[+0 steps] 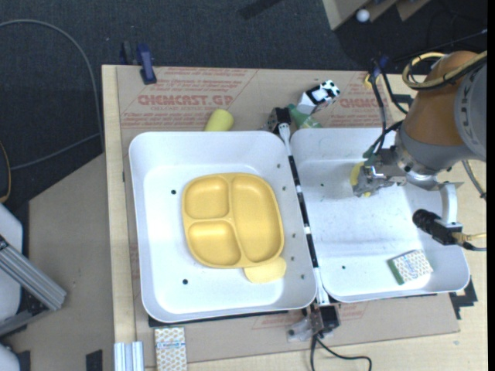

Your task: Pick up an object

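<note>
Yellow catches the eye first: a divided yellow tray point(232, 219) fills the left bin point(155, 161), a smaller yellow piece point(265, 271) tucked at its near edge. The arm has its pincer point(370, 175) low over the right bin point(340, 246), close to the far wall, where a small yellow object point(356, 175) sits right against the tip. This looks like the reaching-and-closing step; next it would need a firm squeeze and a straight lift. Whether the pincer is wide or narrow, I cannot tell from this angle. A patterned green-and-white packet point(411, 267) lies well apart, near the bin's front corner.
</note>
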`<state>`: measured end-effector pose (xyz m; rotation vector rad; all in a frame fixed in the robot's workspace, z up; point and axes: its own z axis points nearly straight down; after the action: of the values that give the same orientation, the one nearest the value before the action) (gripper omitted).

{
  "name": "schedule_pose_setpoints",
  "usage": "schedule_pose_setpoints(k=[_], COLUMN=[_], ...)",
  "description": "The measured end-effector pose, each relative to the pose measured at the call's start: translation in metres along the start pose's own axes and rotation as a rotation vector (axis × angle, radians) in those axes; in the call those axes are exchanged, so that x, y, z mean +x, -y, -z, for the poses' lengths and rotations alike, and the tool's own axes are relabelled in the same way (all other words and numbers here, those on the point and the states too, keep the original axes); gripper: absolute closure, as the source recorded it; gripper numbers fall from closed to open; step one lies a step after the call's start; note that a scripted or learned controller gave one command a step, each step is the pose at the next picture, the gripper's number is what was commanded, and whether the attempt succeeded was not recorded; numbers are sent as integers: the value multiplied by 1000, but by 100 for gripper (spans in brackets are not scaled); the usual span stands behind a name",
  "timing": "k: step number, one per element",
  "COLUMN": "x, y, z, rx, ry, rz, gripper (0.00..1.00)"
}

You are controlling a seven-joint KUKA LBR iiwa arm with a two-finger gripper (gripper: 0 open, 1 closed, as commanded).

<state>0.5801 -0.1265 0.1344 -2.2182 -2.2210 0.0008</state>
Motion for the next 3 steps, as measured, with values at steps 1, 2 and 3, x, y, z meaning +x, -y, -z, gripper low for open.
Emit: schedule_pose_setpoints(k=[1,2,3], x=[6,87,86], y=[-25,2,3], z=[-50,51,50], rx=[0,-5,-2], ry=[1,0,1], rz=[-1,1,0], gripper=[100,100,0])
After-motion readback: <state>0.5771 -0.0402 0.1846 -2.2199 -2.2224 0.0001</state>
